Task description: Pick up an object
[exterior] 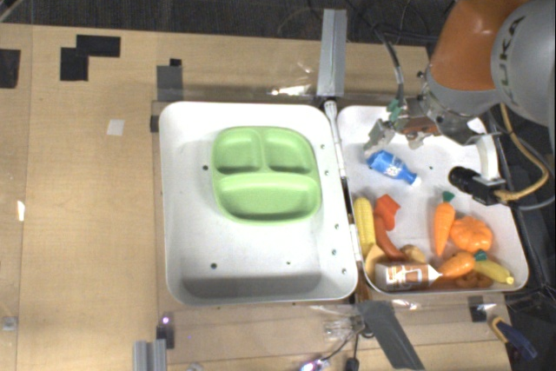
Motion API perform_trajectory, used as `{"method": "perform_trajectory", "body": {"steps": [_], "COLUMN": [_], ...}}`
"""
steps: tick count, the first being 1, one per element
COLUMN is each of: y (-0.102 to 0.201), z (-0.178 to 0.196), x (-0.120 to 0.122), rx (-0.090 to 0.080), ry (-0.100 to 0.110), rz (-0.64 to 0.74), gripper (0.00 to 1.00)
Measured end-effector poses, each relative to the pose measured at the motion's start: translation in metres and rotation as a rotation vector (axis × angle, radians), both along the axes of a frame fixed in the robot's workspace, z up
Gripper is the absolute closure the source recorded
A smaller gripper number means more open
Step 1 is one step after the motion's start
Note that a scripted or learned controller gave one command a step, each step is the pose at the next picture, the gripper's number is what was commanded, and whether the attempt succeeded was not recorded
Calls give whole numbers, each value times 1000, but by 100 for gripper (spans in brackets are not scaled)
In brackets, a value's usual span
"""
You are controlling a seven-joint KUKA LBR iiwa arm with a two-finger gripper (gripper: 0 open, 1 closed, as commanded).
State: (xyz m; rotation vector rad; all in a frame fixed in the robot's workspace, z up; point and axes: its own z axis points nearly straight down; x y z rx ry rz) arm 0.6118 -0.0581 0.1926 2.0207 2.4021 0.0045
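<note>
Over the right bin: the arm (486, 39) reaches in from the right edge of the surface, its claw (393, 128) hanging above the bin's far-left part.
Claw state: released, nothing between its fingers (the tips are small, but they appear spread).
Nearest target: a blue-and-white bottle (390, 168) lies on its side just beside and below the claw, well apart from the pile at the near edge.
Other candidates: two carrots (444, 223), an orange pumpkin-like toy (472, 234), a corn cob (364, 221), a red pepper (386, 226), a brown bottle (408, 275) and a banana (493, 272), all crowded toward the near edge of the right bin (512, 226).
Left bin: it (187, 187) carries a green divided plate (264, 173), no part of this step.
Doing it well: I judge the bottle the best pick, since it lies alone; line the fingers up across its narrow width, descend straight, and close only once they straddle it.
Risk: a rounded bottle may roll or squirt out if gripped off-centre.
</note>
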Motion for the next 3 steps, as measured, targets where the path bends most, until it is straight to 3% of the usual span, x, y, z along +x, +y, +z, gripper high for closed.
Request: {"method": "perform_trajectory", "body": {"steps": [1,2,3], "y": [-35,-34,-17], "z": [-98,-87,6], "x": [-3,-1,10], "rx": [-1,0,0], "ry": [-2,-6,-1], "rz": [49,49,-151], "gripper": [0,100,100]}}
